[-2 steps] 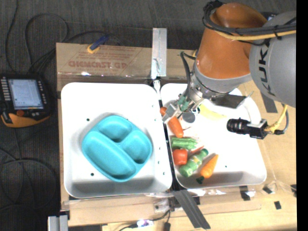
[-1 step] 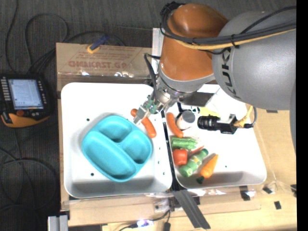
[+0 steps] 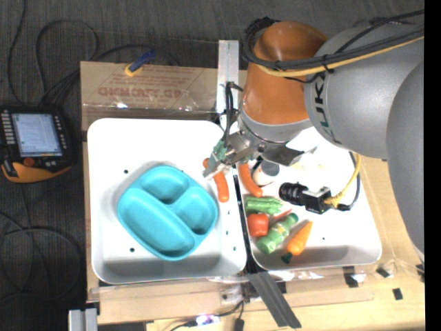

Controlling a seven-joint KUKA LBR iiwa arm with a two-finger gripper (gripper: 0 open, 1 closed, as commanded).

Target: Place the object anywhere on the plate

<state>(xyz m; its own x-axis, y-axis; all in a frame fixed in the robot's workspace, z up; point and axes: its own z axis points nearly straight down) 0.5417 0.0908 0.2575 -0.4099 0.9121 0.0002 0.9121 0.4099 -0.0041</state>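
Observation:
A turquoise divided plate point(image 3: 167, 211) lies in the left white bin point(image 3: 110, 261), slightly left of that bin's middle. My gripper point(image 3: 219, 158) hangs over the left bin's right edge, just up and right of the plate. Its fingers are shut on the top end of a small orange carrot point(image 3: 221, 187), which hangs down beside the plate's upper right rim without touching it. The big orange and grey wrist hides the back of the right bin.
The right bin point(image 3: 344, 250) holds another orange carrot point(image 3: 247, 180), a green pepper point(image 3: 263, 203), a red tomato point(image 3: 258, 224), a green vegetable point(image 3: 274, 238) and an orange piece point(image 3: 298, 238). A black camera unit point(image 3: 303, 195) juts from the wrist. Cardboard point(image 3: 148, 85) lies behind the left bin.

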